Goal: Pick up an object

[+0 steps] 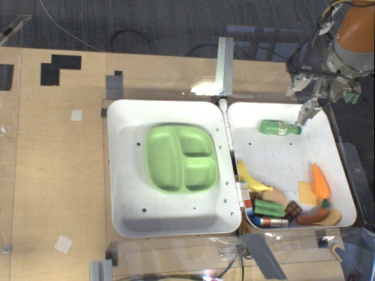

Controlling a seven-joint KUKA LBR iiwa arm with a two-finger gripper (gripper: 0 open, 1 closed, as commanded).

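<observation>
Green and lying on its side, the bottle (pixel 280 127) rests near the far edge of the right bin (pixel 275 168), well apart from the clutter at the near edge: a banana (pixel 252 181), a carrot (pixel 320 182), a sausage (pixel 313 216) and other toy foods. The gripper (pixel 306 113) hangs just beside the bottle's right end, its tip near the cap; whether its fingers are spread or pressed together I cannot tell. A green divided plate (pixel 180 158) sits in the left bin (pixel 126 157).
</observation>
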